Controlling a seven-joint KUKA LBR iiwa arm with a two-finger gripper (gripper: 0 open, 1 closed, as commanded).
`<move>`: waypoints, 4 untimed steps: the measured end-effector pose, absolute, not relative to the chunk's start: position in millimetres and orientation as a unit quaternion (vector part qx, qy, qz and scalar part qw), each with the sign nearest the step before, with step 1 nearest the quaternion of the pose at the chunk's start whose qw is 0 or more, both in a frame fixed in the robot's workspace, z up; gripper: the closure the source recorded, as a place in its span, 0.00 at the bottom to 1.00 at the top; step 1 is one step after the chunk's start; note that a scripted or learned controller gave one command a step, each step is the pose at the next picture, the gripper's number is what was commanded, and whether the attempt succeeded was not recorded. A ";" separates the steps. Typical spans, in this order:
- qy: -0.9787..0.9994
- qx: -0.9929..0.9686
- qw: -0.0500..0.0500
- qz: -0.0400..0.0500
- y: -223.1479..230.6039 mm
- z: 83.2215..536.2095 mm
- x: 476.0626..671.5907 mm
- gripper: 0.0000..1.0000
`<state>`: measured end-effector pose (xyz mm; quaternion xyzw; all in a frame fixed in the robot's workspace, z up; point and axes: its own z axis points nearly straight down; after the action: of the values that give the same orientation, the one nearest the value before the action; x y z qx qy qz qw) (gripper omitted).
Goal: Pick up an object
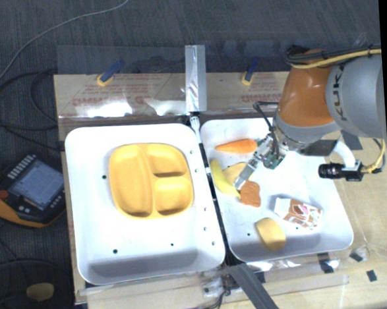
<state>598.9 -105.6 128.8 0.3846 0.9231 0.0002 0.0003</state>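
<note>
Nearest in the right bin (331,236), a yellow block (270,233) sits close to the near wall, and just beyond it to the right lies a white packet with red print (297,213). Moving farther in, a brown cookie-shaped piece (250,194) rests just beside a pale yellow piece (233,175), with a banana (217,177) hugging the bin's left wall. The jaws (246,175) hang right over that pale yellow piece; whether they are apart or together, I cannot tell. Beyond them a carrot (236,146) lies crosswise near the far wall. Over in the left bin (94,250), a yellow divided tray (150,178) sits in the middle. The grey arm with its orange band (308,96) reaches in from the far right of the desk.
</note>
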 end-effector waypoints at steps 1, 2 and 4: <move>0.825 0.566 0.005 0.004 -114.3 91.8 615.0 0.00; 0.881 0.473 0.001 -0.001 -104.0 107.8 616.8 0.00; 0.787 0.617 0.010 0.006 -134.5 106.9 625.2 1.00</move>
<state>625.2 -134.5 106.9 0.6172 0.7867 0.0063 0.0098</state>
